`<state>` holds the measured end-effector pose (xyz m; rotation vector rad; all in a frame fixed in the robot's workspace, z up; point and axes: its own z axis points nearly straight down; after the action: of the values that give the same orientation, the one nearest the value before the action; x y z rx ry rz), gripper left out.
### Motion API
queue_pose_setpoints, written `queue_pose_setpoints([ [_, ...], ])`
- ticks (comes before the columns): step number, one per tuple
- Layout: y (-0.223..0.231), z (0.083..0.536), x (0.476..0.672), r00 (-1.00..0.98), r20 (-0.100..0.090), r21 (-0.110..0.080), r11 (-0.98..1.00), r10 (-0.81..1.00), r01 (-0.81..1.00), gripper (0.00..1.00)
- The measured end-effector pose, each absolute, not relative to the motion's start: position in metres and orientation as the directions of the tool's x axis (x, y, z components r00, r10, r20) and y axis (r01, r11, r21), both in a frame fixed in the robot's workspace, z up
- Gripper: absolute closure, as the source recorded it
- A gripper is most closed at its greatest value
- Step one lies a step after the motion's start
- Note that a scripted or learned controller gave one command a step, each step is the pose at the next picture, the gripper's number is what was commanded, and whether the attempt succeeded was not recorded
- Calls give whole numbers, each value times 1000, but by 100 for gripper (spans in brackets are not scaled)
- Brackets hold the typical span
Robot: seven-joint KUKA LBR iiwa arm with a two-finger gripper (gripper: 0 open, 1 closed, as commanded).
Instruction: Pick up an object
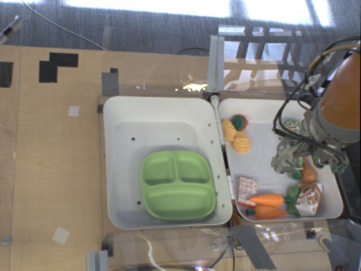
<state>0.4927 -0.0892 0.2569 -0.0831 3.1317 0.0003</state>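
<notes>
The grey two-finger gripper [289, 161], opening unclear to me, hangs near the bin's right edge above a small orange ball [308, 174], probably light and slippery.

Right bin [265, 130] centre open; carrots [267, 204] crowd front.

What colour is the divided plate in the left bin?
Light green; the three-compartment plastic plate shows plainly in the camera view.

Matt green plastic plate [178, 184] in smooth white bin [121, 151].
</notes>
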Motion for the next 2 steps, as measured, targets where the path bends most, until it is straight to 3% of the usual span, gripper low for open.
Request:
queue_pose_setpoints([
  [2, -88, 281, 498, -998, -29, -3, 998, -58, -57, 100],
])
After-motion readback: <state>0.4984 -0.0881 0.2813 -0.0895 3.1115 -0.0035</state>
